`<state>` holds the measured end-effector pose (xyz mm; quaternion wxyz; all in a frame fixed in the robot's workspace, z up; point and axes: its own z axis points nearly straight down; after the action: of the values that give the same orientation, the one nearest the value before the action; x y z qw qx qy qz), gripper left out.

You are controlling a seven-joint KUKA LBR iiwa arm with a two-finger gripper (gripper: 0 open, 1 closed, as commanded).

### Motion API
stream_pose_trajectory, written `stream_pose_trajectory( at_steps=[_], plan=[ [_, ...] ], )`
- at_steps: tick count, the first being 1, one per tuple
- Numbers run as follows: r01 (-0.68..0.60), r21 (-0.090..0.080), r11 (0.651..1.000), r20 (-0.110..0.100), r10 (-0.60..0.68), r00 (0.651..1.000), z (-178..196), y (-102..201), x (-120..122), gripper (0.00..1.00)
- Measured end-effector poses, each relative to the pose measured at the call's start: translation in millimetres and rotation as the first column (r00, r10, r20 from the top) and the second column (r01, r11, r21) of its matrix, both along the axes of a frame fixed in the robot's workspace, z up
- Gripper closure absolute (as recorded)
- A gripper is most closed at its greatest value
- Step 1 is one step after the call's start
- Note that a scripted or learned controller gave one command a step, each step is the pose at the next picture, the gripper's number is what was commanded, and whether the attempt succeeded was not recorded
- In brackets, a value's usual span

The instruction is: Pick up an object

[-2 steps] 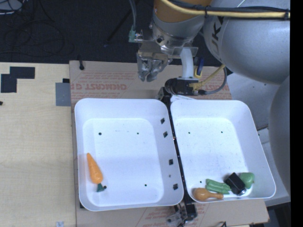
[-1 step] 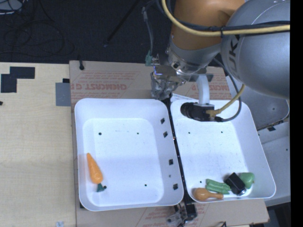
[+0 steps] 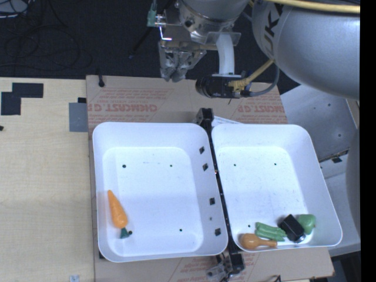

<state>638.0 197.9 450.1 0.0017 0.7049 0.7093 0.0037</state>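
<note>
Fingers (image 3: 174, 70) hang above the far edge of my left bin (image 3: 103, 157), too blurred for me to judge their opening; a toy carrot (image 3: 117, 210) lies by that bin's near-left wall.

We see an orange carrot (image 3: 117, 210) lying lengthwise by the left bin's (image 3: 147, 135) left wall. In the right bin's (image 3: 264, 135) near-right corner: green pods (image 3: 269, 232), a black block (image 3: 292, 227), a green piece (image 3: 306, 221), an orange pear-shaped piece (image 3: 256, 241).

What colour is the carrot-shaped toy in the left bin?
Orange, with a small dark green tip; the carrot toy shows plainly in the camera view.
</note>
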Motion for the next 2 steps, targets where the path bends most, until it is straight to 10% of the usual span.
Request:
stream_pose_trajectory(
  at_steps=[1,2],
  plan=[
    [0.002,0.0,1.0,-0.001,-0.002,1.0,93,40,6,1.0],
    [0.015,-0.007,1.0,-0.016,-0.015,1.0,61,-57,6,1.0]
  ],
)
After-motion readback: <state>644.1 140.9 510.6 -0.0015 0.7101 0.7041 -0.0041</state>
